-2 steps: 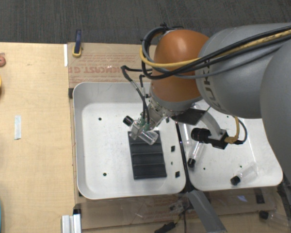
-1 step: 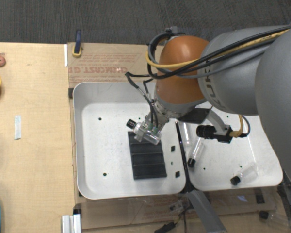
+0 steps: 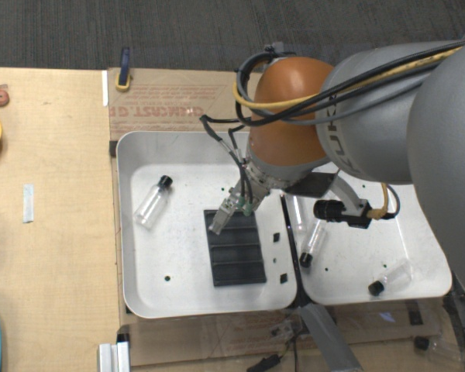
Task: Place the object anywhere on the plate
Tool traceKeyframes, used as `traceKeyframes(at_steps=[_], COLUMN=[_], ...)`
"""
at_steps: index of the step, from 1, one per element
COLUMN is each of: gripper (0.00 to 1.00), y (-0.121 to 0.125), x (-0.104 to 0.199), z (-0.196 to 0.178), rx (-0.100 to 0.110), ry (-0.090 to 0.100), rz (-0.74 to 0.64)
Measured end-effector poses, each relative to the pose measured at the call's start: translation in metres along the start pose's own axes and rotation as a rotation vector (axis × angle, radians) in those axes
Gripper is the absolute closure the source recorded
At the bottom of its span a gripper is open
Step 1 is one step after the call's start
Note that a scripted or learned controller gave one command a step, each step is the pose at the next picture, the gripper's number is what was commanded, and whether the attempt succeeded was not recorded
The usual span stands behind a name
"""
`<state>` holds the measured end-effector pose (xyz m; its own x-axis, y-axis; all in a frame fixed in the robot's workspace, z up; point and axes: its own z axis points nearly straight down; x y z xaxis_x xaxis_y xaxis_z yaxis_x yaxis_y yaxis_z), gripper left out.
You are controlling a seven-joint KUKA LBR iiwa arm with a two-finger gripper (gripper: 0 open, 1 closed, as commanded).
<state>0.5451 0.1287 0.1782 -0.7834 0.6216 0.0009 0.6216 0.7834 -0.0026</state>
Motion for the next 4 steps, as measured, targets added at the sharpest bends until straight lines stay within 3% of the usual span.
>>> traceKeyframes(at_steps=[1, 2, 3, 4], gripper=[0.0, 0.0, 0.0, 1.0], y=[0.079, 0.134, 0.142, 0.141], x=[-0.033, -0.028, -0.031, -0.031], z=[0.087, 0.087, 0.087, 0.079], rx=[-0.002, -0.001, 0.0, 0.004], ry=[-0.002, -0.002, -0.001, -0.004], rz=[0.078, 0.545, 1.09, 1.087])
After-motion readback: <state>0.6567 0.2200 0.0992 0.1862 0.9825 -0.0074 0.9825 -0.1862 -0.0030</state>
